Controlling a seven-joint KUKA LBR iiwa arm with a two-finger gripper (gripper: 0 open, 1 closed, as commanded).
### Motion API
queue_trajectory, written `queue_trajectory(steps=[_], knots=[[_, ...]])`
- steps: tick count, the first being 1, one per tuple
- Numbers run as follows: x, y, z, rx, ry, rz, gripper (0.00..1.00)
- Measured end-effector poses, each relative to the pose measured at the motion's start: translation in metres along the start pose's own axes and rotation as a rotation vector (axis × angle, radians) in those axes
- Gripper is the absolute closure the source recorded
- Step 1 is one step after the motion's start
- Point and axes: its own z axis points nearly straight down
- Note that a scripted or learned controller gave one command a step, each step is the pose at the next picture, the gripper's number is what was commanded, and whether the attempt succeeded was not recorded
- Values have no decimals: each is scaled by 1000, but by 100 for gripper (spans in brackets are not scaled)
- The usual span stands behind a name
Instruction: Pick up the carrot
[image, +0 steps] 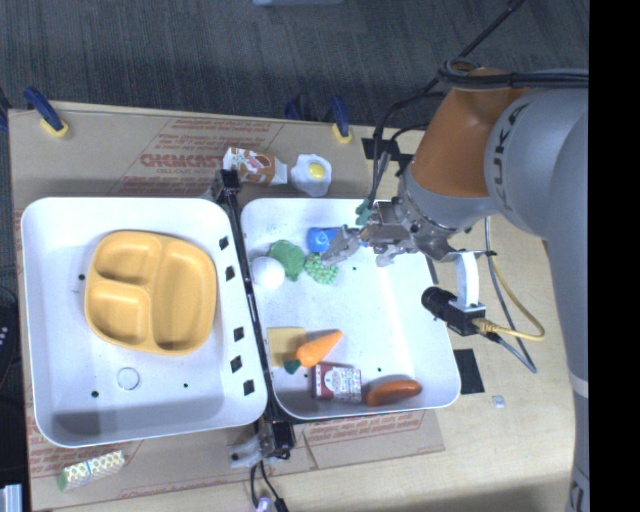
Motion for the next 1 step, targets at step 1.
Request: queue_trajectory(steps=[1], knots=[[13, -57, 131, 3, 2, 93, 0]])
